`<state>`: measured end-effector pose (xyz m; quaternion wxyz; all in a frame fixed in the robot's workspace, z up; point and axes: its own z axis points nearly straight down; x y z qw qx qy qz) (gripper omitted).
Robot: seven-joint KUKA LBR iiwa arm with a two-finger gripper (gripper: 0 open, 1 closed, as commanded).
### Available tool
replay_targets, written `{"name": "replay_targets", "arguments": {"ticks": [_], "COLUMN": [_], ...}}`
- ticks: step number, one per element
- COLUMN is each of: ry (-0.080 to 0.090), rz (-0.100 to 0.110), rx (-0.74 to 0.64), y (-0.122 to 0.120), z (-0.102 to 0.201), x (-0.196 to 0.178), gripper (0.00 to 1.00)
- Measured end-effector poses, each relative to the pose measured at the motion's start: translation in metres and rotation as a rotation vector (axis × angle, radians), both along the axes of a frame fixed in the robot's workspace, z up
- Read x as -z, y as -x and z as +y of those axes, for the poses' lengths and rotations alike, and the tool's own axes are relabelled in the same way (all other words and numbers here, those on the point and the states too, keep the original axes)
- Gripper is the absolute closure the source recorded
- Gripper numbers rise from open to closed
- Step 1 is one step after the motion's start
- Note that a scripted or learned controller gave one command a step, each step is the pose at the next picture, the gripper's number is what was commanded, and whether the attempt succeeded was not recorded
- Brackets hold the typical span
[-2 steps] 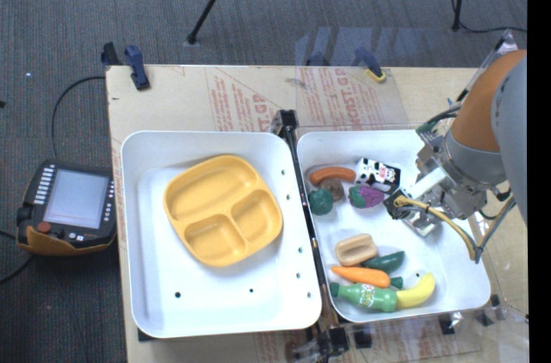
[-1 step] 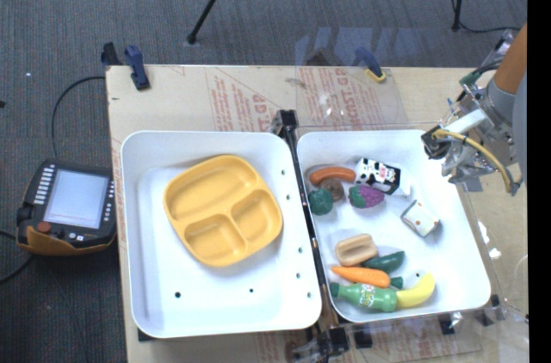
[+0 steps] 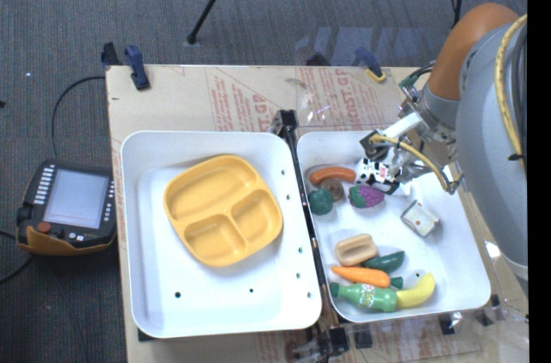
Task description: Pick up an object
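Claw (image 3: 376, 172): low in the right bin's upper part; whether it is open or closed, I cannot tell.
Nearest toys: purple grapes (image 3: 367, 196) just below it, sausage (image 3: 331, 175) to its left.
Right bin (image 3: 476, 267): I also see a carrot (image 3: 362, 275), banana (image 3: 417, 291), green bottle (image 3: 366, 296), white block (image 3: 419, 218).
Left bin (image 3: 142, 267): yellow divided plate (image 3: 223, 209).
Open room: bare floor along the left bin's lower edge.

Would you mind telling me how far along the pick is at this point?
Done: the gripper has reached the right bin, low beside the purple grapes. In hand: nothing visibly held. Left: grasping and lifting; the carrot and banana lie in that bin.
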<state>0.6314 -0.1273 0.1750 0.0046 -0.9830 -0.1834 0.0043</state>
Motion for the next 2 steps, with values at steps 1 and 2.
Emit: {"name": "replay_targets", "arguments": {"ticks": [1, 2], "ry": [0.005, -0.002], "rz": [-0.008, -0.002], "rx": [-0.088, -0.166], "y": [0.016, 0.025], "z": [-0.058, 0.01], "x": [-0.052, -0.018], "gripper": [1.0, 1.0]}}
